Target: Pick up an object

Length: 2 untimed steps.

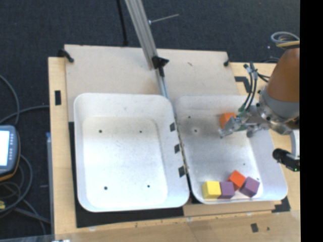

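Note:
An orange block (225, 118) lies in the right bin (202, 150), near its far wall. My gripper (231, 129) hangs low over that bin, just in front of and to the right of this block, partly covering it. Whether it touches the block is unclear. Along the bin's near edge sit a yellow block (212, 188), a purple block (226, 189), another orange block (237, 178) and a second purple block (250, 186).
The left bin (86, 135) stands beside the right one. A slanted metal post (144, 29) rises from the bench behind the bins. The arm's orange band (285, 74) is at the right edge.

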Each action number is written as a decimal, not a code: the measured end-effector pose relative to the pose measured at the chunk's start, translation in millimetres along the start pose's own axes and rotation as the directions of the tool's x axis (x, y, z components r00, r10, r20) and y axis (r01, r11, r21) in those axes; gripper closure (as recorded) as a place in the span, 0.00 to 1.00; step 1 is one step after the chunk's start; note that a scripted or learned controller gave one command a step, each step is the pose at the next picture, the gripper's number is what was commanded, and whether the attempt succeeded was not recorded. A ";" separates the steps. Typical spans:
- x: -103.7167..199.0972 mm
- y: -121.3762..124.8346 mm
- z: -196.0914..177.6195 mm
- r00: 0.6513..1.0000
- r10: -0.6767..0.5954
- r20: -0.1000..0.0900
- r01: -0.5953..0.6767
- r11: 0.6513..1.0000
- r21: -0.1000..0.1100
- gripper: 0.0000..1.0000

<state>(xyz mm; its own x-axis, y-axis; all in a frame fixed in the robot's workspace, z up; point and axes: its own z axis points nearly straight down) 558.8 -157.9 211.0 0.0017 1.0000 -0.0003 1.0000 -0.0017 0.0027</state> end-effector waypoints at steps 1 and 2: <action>-53.5 32.1 111.6 1.000 0.000 0.002 0.000 1.000 0.005 0.00; -29.5 76.1 114.1 1.000 -0.007 -0.001 0.007 1.000 0.000 0.00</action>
<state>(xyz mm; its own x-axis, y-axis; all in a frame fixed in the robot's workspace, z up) 635.1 -187.5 97.2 -0.0056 1.0000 0.0003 1.0000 0.0056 0.0023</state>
